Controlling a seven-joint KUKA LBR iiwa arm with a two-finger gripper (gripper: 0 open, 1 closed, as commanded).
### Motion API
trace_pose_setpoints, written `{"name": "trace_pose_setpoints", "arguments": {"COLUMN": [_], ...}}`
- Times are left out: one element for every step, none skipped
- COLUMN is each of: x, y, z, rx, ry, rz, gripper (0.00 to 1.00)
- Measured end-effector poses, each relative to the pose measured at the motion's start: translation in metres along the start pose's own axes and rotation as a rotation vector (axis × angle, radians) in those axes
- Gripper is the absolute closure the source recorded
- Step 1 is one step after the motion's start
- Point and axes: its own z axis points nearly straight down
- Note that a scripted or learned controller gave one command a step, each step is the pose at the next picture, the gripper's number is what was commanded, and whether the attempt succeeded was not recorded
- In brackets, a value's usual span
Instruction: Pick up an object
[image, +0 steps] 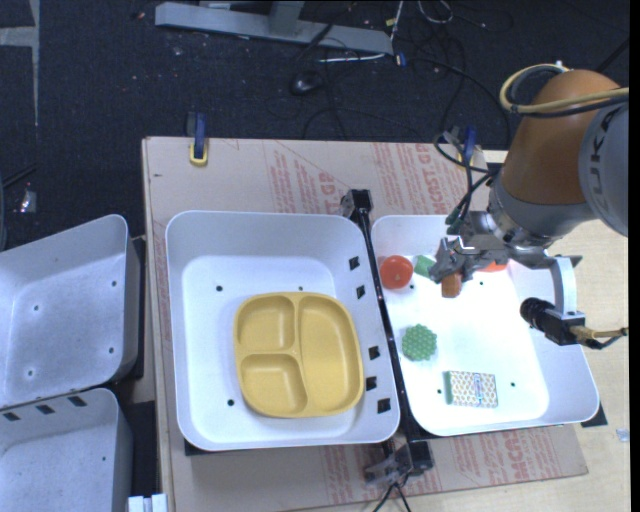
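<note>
A divided plate (298, 354) lies in the left bin (190, 300); the right bin (560, 385) sits beside it.

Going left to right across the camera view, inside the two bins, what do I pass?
Yellow tray → red ball → green ball → gripper → patterned pad.

Red print runs across the brown board (300, 165) under the bins, too broken up to read; a partial dark "UK" shows on the arm (600, 170).
</note>
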Motion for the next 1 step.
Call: {"name": "trace_pose_setpoints", "arguments": {"x": [0.0476], "y": [-0.0112], "z": [0.0078], "rx": [0.003], "ry": [0.0], "rz": [0.001], "gripper": [1.0]}}
